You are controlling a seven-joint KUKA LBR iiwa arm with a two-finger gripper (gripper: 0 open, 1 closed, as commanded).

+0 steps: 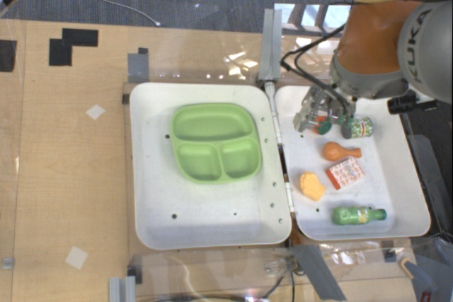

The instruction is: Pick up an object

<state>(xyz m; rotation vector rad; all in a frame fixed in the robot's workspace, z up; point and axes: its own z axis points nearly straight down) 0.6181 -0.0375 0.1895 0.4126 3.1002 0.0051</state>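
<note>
Landmark: the green three-compartment plastic tray (214, 142), sitting roughly centred in the left shallow white bin (152, 223).

Right shallow white bin (403, 219) sits just right of the tray's bin, rims side by side. Grey arm with orange band (379, 32) comes in from the right, above that bin's far end.

Two-finger gripper (311, 122) hangs right of the tray, past the bin divider, at about the tray's far-edge level. Fingers: cannot tell whether spread or closed; nothing visibly between them.

Candidate objects, all right of the tray in the right bin:
- small red-and-green item (324, 127), touching or just beside the gripper tip; partly hidden, type unclear
- small green can with a white label (357, 127), just right of that, lying on its side
- orange pear-shaped toy (340, 151), nearer the camera
- red-and-white small packet (345, 172), just below the orange toy
- yellow-orange chunky block (312, 186), closest to the tray of the lower group
- green plastic bottle with a white label (359, 215), lying on its side, near the bin's front edge
</note>
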